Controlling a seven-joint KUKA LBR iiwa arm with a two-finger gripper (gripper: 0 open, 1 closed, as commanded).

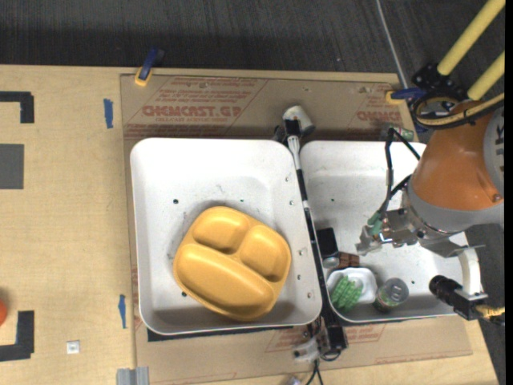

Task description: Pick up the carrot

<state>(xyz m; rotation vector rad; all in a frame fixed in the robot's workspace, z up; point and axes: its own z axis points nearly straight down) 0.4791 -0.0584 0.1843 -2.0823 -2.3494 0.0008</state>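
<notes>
1. Layout: two white bins stand side by side on a cardboard sheet (200, 103) laid on the tabletop (64, 215); the left bin (156, 167) and the right bin (345, 167) touch along a shared middle rim, so both are within the arm's reach.
2. Left bin contents: one large yellow bread-shaped loaf (232, 261) lies in the near half; it is not the task's thing.
3. Right bin contents: a small white dish of green pieces (350, 287) and a can (392, 293) sit just beside each other against the near wall; a dark block (325, 241) lies against the middle rim, with a small brown item (346, 260) near it.
4. Arm (457, 175): it reaches in from the right and hangs over the right bin, its tool end pointing down toward the bin floor above the dish and can; this posture suits a descent into that bin.
5. Jaws: the tool end is small and cluttered with cables; whether the jaws are apart or together cannot be told; nothing can be seen between them.
6. Carrot: its position cannot be told; the arm covers the right part of the right bin, so it may lie beneath, as a judgement only.
7. Progress: judged as the approach step; the pick is not yet done.
8. Risk: the crowded near wall leaves little room; the jaws may strike the can or dish.
</notes>
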